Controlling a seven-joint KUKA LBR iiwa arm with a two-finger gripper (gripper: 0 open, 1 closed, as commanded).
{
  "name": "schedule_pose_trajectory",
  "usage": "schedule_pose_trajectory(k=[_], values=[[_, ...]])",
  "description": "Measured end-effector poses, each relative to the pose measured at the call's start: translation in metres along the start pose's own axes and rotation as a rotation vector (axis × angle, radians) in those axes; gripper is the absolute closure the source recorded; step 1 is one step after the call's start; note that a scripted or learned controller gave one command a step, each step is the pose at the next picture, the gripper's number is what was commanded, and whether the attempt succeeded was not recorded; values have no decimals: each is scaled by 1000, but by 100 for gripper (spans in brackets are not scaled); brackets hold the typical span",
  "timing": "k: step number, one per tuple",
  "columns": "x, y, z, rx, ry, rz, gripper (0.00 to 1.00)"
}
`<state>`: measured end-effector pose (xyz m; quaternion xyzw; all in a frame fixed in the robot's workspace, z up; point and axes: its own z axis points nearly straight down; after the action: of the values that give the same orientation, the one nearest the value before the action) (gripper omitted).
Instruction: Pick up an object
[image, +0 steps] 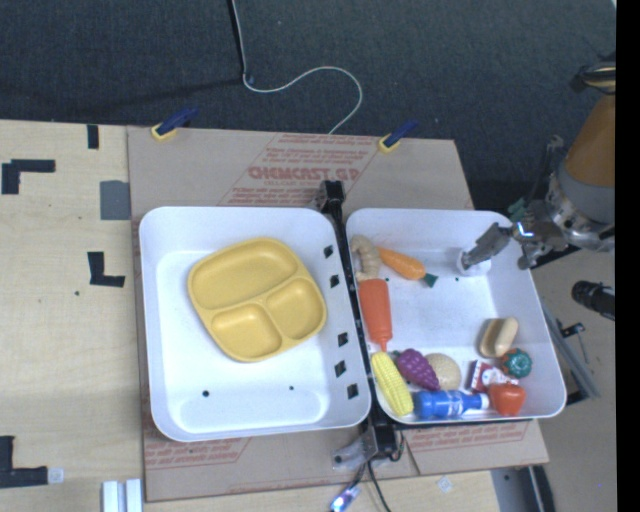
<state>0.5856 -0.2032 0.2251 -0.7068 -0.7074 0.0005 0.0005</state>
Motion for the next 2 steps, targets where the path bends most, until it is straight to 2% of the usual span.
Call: schedule_pose_trajectory(k=[1,2], values=[[50,-102,-37,1,3,0,0],[49,-98,-44,1,1,-2,100]])
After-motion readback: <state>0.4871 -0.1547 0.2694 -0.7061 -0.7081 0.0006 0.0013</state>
